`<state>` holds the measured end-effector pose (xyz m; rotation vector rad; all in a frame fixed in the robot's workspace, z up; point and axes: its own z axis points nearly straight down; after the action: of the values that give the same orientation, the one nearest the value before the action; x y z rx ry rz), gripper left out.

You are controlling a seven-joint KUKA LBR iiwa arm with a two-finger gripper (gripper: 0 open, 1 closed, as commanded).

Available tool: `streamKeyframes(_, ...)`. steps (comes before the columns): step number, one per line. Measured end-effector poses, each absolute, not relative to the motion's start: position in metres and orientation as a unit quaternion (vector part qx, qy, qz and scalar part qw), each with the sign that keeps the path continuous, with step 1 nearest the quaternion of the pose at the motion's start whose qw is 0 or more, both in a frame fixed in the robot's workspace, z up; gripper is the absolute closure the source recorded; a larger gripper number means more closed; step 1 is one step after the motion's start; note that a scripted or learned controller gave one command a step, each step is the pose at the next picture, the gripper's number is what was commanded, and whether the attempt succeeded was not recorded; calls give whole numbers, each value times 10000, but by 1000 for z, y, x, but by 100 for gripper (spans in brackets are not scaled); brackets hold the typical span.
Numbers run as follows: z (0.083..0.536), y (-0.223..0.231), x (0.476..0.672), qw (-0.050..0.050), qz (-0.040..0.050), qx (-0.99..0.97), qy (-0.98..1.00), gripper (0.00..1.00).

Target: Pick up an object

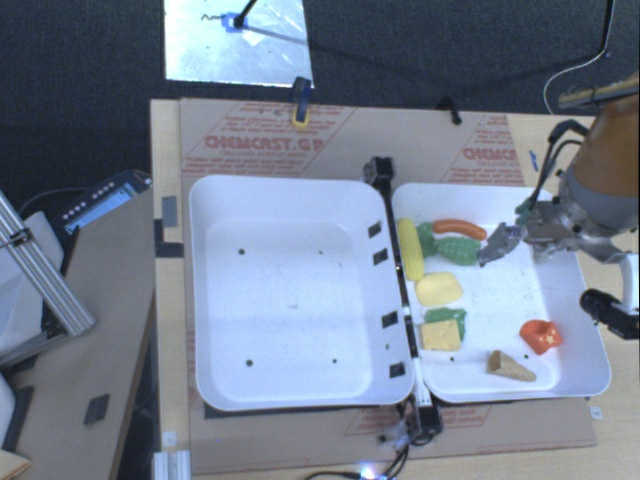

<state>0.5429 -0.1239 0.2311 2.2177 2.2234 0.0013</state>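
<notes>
We read one wording here: "CHEMCAST GP", printed in faded red capitals on the brown paper-faced sheet (262, 128) that lies under both bins. It stands on the far left part of the sheet, with smaller red lines around it that we cannot make out. On the far right the same red print repeats, turned at a slant.
</notes>
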Motion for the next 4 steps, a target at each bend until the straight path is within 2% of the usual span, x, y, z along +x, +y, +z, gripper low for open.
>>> streamKeyframes(1,208,-61,549,-11,9,7035,7107,0)
streamKeyframes(2,183,85,554,-27,23,7005,7136,0)
streamKeyframes(3,195,74,556,4,14,7058,7084,100)
streamKeyframes(4,362,78,568,57,80,7048,7093,100)
